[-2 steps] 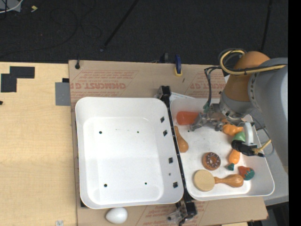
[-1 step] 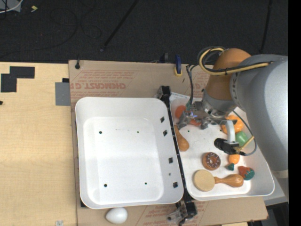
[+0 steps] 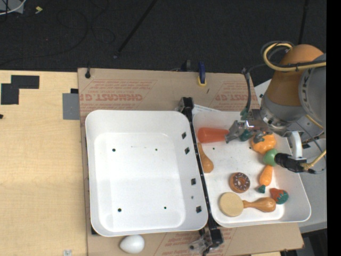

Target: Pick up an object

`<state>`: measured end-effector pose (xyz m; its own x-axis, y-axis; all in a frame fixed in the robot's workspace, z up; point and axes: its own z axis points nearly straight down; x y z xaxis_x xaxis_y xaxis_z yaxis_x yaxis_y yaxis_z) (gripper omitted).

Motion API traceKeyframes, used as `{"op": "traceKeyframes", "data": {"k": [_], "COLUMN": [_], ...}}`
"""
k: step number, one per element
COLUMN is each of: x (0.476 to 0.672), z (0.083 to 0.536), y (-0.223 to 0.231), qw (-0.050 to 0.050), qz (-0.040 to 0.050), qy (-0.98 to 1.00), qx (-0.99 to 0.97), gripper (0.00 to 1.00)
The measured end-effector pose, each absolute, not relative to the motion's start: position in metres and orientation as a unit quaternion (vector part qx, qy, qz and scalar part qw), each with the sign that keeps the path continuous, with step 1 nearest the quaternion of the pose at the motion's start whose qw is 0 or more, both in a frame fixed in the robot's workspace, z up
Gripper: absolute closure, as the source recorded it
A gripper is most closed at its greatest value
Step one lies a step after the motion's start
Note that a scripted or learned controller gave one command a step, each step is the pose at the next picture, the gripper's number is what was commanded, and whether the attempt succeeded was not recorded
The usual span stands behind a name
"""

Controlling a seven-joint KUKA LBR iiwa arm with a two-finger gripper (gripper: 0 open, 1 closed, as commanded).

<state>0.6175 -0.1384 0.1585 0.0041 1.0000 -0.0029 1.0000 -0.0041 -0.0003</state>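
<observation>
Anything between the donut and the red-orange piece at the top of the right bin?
In the camera view, a tan drumstick-like piece lies left of the line from the donut to the red-orange piece; otherwise bare bin floor.

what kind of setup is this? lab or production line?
Likely a research lab's grasping bench: two shallow white plastic bins on a taped cardboard sheet, colourful toy food such as a chocolate-frosted toy doughnut, and loose black cables behind.

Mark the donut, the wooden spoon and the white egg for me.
donut (image 3: 240, 182), camera view, middle of its top.
wooden spoon (image 3: 231, 204), camera view, its round bowl.
white egg (image 3: 132, 244), camera view, its middle, outside the bins.
</observation>
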Motion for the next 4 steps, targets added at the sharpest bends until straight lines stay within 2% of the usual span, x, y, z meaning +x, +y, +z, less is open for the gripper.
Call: {"op": "traceKeyframes", "data": {"k": [1, 2, 3, 4], "x": [0.617, 0.647, 0.645, 0.644], "z": [0.161, 0.238, 0.258, 0.264], "y": [-0.137, -0.068, 0.001, 0.046], "qw": [-0.004, 0.001, -0.002, -0.002], "qz": [-0.0036, 0.0016, 0.0001, -0.0016], "qy": [0.707, 0.71, 0.709, 0.708], "qx": [0.707, 0.705, 0.705, 0.706], "gripper": [1.0, 1.0, 1.0, 1.0]}}
